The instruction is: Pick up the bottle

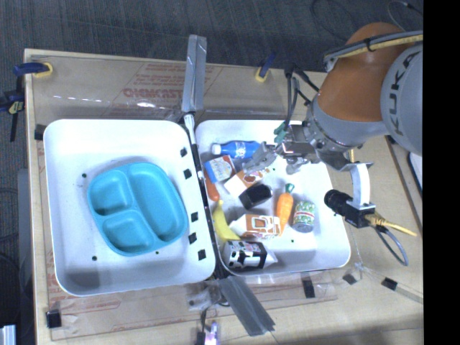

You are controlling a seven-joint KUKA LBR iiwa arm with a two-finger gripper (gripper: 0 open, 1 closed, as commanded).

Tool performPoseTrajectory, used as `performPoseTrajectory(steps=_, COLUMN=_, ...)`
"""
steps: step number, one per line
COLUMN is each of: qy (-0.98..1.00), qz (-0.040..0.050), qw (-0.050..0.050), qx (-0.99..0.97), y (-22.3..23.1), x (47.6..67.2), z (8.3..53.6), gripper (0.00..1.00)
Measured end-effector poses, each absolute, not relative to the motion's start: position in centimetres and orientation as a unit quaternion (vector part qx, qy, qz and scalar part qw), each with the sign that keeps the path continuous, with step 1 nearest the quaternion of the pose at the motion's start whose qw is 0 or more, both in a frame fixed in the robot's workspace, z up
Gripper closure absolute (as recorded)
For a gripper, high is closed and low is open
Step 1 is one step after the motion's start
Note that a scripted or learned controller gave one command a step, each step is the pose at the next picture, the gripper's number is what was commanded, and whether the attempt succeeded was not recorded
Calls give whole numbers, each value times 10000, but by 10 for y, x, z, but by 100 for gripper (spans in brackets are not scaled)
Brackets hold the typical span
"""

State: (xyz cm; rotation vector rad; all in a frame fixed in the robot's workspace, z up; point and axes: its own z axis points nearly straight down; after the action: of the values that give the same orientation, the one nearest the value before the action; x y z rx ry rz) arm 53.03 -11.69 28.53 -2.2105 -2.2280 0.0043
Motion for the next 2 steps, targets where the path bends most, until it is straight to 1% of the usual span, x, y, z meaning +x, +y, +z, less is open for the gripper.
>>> performPoseTrajectory(steps=1, qy=-7734, qz=12, qw=7, qx=-6339, y=-131, x=615, z=237, gripper=0)
performPoseTrajectory(steps=2, qy=-7697, qz=15, qw=8, qx=-6384, y=-159, x=626, z=132, gripper=0)
